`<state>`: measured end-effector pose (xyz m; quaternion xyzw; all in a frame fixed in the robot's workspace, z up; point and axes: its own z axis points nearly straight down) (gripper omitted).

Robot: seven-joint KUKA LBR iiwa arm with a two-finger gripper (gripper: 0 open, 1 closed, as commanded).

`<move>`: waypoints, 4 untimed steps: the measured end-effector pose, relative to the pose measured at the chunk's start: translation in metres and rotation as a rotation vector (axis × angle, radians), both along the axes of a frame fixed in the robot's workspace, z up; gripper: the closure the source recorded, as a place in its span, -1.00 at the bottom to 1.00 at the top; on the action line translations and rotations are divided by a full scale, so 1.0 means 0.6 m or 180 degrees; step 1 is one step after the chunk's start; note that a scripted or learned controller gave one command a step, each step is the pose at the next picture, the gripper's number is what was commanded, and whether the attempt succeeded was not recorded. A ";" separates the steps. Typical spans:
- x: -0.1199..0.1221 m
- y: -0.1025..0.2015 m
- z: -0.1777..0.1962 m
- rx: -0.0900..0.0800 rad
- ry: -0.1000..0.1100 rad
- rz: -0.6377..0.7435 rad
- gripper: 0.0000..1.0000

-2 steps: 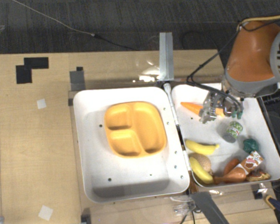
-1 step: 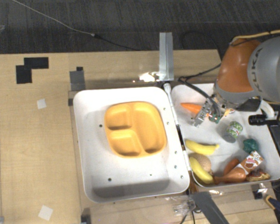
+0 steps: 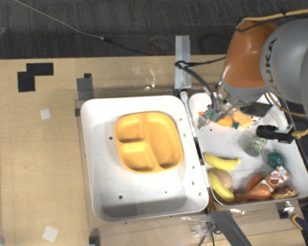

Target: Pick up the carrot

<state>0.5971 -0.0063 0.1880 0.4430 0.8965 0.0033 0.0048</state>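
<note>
Reaching arm: the grey arm [image 3: 292, 56] comes in from the right over the back of the right bin [image 3: 227, 140], its orange band above the wrist.
Gripper: the gripper [image 3: 210, 114] sits low at the back left corner of the right bin, close to the wall shared with the left bin [image 3: 100, 150].
Grip: whether it is spread or closed cannot be told from this angle (the wrist hides most of it), and nothing can be seen pinched in it.
Carrot: the carrot [image 3: 252, 182] lies tilted near the front edge of the right bin, well apart from the gripper, touching a rounder orange piece [image 3: 261, 191] in front of it.
Neighbours: a snack packet [image 3: 280, 177] lies just to its right; a banana [image 3: 221, 186] lies to its left, and a second banana [image 3: 222, 162] is behind that.
Near the gripper: some orange bits [image 3: 228, 121] lie just beside it.
Other items: a small can [image 3: 256, 144] and a dark green thing [image 3: 275, 159] sit mid-bin.
Left bin: it holds a yellow divided plate [image 3: 146, 141].
</note>
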 end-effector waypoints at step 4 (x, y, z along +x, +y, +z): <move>-0.090 -0.061 0.000 -0.0009 -0.0003 0.0482 1.00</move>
